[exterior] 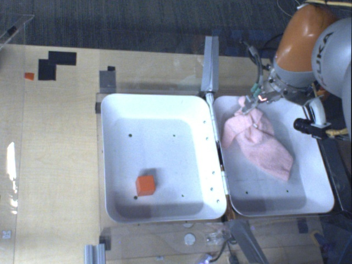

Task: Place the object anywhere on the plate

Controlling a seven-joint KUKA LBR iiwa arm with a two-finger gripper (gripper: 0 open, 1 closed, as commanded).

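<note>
Presently: crumpled pink cloth (257,143) in right shallow white bin (316,199), top corner pinched between two-finger gripper (254,102); small orange cube (146,185) left of cloth.

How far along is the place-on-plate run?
Done: nothing looks placed. I see no plate, just the two white bins. In hand: the gripper is at the top corner of the pink cloth in the right bin; that corner looks bunched up toward it, but I can't confirm a grasp. Left: lifting and placing. The orange block sits untouched in the left bin.
</note>
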